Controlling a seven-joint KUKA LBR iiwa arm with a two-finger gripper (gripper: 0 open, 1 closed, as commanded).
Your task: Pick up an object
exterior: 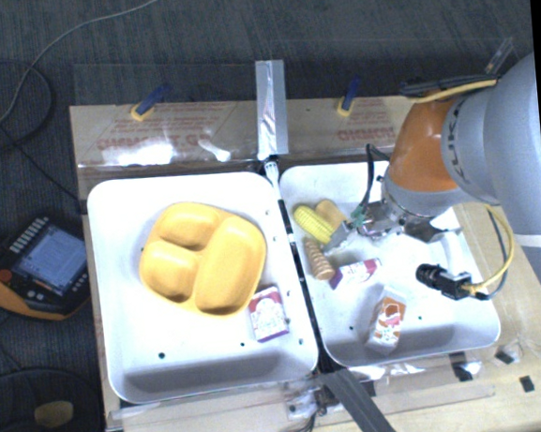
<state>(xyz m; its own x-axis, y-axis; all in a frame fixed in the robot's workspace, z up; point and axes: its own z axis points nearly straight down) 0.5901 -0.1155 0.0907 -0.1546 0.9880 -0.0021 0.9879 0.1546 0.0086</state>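
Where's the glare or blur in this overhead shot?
Camera view: glare on the clear plastic sheet behind the bins and on the metal divider strip; white bins near blown out; yellow tray sharp, soft shadow beneath; arm close to lens, slightly soft; small items by the gripper hard to resolve.

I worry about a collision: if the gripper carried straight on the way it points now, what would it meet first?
The gripper points toward the view's left, at the corn cob and the tan piece beside it. Likely the tan piece first, though height above them is unclear from this slanted view.
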